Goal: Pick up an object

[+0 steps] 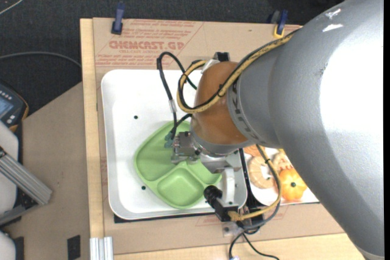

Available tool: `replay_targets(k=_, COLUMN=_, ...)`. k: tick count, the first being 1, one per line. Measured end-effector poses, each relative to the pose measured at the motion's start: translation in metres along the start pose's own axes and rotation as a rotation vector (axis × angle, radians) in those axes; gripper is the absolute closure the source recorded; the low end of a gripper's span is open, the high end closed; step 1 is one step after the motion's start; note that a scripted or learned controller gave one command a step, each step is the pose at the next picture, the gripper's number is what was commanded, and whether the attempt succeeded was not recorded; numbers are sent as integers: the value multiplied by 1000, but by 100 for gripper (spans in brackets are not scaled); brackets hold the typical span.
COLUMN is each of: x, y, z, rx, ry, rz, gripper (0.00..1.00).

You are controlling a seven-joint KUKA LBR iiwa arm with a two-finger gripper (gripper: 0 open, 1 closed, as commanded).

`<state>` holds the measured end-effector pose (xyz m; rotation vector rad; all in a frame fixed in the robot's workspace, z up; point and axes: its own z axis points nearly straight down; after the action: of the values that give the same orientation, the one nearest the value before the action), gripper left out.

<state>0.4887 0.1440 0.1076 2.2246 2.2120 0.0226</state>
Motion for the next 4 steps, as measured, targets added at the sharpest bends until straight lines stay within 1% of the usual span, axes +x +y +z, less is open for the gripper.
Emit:
replay_targets(k=1, x=59, y=-7, z=-137, rx=1, ry=1, rz=-14, gripper=100)
replay_targets(k=2, x=54, y=-8, z=-129, rx=15, ry=-7, rz=-6, gripper=0)
replay_targets(k=3, x=85, y=-5, z=-267, rx=-2, ry=2, rz=-11, gripper=0)
replay_targets(k=4, x=62, y=-13, z=-33, rx=30, ry=-15, rz=-2, gripper=0)
